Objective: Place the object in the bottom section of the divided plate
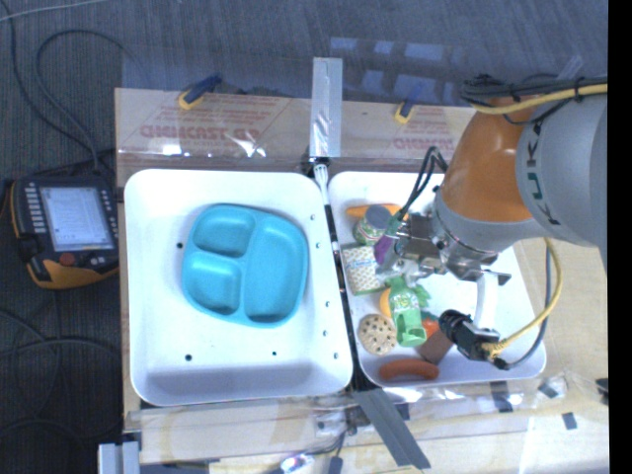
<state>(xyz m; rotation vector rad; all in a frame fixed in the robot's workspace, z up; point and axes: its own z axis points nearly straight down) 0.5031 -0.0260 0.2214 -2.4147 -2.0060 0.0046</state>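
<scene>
While the gripper (395, 250) hangs over the right bin (513, 363) among toy food, its grip state can't be told. Blue divided plate (245, 263) sits in the left bin (158, 363), at 9 o'clock from the gripper. Green item (405, 309) lies just at its 6 o'clock.

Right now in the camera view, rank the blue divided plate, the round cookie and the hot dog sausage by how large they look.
1. blue divided plate, by far the largest, in the left bin.
2 and 3. The hot dog sausage is longer, the round cookie wider; overall they look too alike to rank.
</scene>
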